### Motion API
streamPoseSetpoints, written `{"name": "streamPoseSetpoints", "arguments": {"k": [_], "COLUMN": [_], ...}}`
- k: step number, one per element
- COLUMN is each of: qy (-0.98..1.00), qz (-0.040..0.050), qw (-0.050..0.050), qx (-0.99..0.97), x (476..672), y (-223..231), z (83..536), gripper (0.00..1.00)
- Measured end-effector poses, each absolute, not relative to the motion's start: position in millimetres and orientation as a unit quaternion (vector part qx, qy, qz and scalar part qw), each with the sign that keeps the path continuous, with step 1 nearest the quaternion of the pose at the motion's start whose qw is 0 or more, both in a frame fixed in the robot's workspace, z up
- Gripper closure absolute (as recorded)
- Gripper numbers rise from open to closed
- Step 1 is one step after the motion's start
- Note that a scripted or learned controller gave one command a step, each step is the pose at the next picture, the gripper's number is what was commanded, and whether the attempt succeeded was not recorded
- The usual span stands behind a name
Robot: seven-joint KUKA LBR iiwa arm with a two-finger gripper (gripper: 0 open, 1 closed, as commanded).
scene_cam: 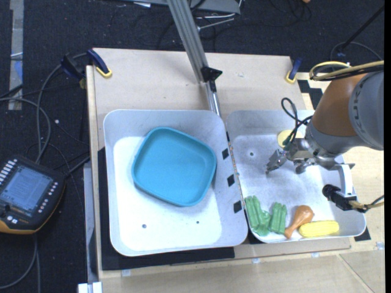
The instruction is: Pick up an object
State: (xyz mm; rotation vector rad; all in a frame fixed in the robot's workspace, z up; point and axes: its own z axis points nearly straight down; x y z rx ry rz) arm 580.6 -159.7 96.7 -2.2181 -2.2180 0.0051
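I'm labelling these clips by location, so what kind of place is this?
Probably a robotics lab: a robot arm works over two white bins on a clamped bench, with loose cables and a handheld control pad on the dark floor.

A blue square plate [174,174] with rounded corners lies flat in the left bin [122,224], turned slightly askew. In the right bin [256,136], along the near edge, two green bumpy vegetable toys [266,216] lie side by side, touching. Just to their right lies an orange drumstick-shaped toy [299,218], and touching it a yellow banana-like piece [319,228] lying flat.
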Motion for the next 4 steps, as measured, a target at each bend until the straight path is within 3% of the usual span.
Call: {"name": "streamPoseSetpoints", "arguments": {"k": [1, 3, 4], "qy": [-0.707, -0.707, -0.708], "qz": [0.0, -0.0012, -0.0002], "qw": [0.0, -0.002, 0.0], "qx": [-0.707, -0.707, -0.706], "x": [582.3, 591.5, 580.7], "y": [-160, -167, -120], "z": [110, 209, 204], "gripper": [1.0, 1.0, 1.0]}}
